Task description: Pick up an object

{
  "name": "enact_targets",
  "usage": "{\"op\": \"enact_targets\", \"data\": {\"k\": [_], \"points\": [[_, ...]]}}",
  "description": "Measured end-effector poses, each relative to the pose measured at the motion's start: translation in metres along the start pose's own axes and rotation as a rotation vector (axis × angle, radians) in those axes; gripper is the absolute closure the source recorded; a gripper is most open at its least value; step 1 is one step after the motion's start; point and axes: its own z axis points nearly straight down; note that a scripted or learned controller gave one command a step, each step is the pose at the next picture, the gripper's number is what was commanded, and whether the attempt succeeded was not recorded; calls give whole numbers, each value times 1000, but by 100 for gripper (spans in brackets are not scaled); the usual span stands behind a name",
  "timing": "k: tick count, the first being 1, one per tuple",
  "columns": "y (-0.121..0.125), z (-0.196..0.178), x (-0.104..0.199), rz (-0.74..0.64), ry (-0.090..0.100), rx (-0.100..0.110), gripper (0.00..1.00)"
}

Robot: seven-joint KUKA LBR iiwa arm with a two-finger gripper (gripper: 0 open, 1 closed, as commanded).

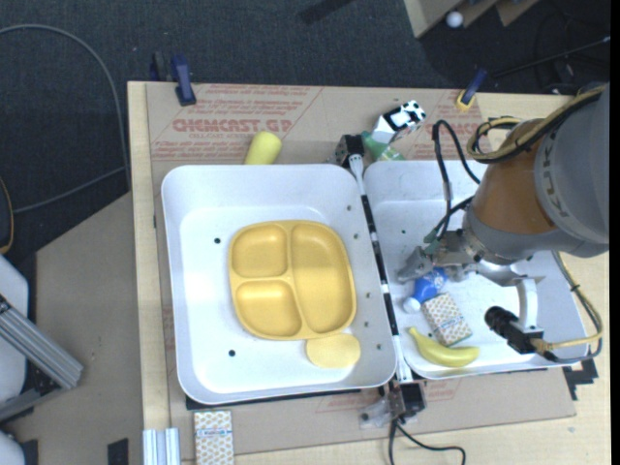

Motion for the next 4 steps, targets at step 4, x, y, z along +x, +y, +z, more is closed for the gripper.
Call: {"op": "enact_targets", "data": {"k": [4], "points": [[-1,0,-1,1,0,2,0]]}}
